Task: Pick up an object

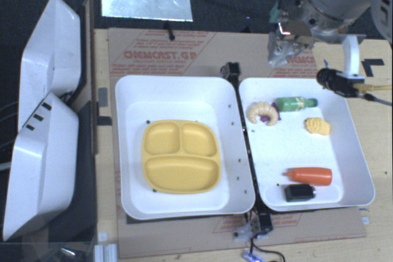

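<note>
Claw (284, 52) above the bench beyond the right bin (353, 150) (grip state cannot be told); green bottle (295, 104) and orange bottle (309, 175) lie inside

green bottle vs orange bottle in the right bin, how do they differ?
The green bottle lies near the bin's far edge, beside the croissant; the orange bottle lies near the front edge, just behind the black block. The green bottle looks slimmer and shorter than the orange bottle. Both lie on their sides, crosswise in the right bin.
</note>
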Controlling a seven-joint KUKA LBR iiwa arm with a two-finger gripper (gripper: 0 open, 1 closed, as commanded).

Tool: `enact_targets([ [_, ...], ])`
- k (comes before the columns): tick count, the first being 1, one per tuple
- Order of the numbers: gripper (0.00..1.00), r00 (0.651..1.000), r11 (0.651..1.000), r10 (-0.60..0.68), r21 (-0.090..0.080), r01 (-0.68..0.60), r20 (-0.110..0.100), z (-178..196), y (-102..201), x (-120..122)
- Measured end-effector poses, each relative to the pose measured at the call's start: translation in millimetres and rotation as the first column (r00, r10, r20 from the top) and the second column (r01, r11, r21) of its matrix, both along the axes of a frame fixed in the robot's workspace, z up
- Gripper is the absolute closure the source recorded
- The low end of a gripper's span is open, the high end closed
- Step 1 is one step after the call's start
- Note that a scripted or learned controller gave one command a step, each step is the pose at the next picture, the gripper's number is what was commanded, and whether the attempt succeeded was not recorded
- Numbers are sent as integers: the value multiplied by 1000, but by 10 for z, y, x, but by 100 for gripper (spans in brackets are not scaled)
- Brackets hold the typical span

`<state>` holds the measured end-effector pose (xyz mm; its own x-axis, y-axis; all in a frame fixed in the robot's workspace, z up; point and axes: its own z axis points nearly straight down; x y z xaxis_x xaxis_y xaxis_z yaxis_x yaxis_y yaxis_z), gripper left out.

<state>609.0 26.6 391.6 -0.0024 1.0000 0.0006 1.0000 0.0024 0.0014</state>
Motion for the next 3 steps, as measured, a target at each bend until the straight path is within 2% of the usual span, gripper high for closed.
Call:
enact_targets([
  [1, 100, 1000, 1000, -1, 0, 1, 1, 202, 123, -169],
  [2, 100, 1000, 1000, 1, 1, -1, 1, 301, 411, -484],
  [3, 100, 1000, 1000, 1, 1, -1, 0, 319, 743, -897],
])
